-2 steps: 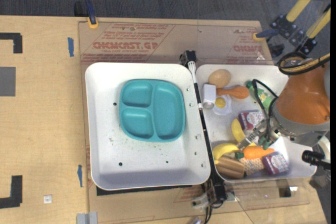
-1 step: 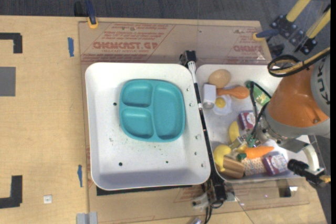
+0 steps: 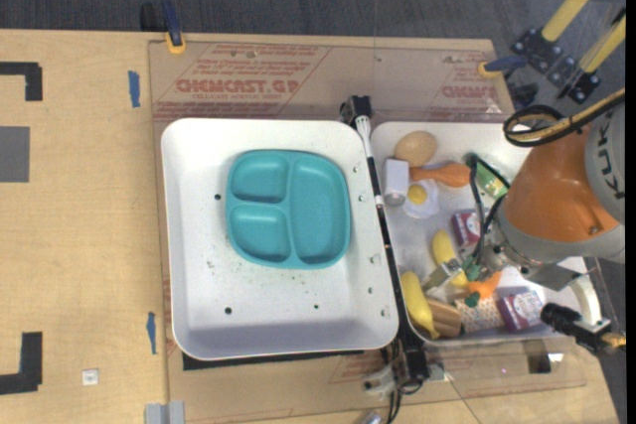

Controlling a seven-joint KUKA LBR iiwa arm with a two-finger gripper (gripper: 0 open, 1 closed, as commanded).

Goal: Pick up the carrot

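The carrot [image 3: 449, 176] is an orange root with a green leafy end pointing right. It lies in the back part of the right bin [image 3: 586, 298], just right of a white cup [image 3: 397, 180]. My gripper [image 3: 465, 270] hangs below the orange wrist band, low over the bin's front half, among the clutter. It is nearer the camera than the carrot and apart from it. A small orange piece [image 3: 484, 289] lies right beside the gripper tip.
The right bin also holds a tan egg-like item [image 3: 415, 147], a banana [image 3: 417, 303], yellow pieces [image 3: 443, 247], a purple packet [image 3: 464, 228] and a purple box [image 3: 517, 309]. The left bin [image 3: 194, 213] holds a teal divided plate [image 3: 289, 208].
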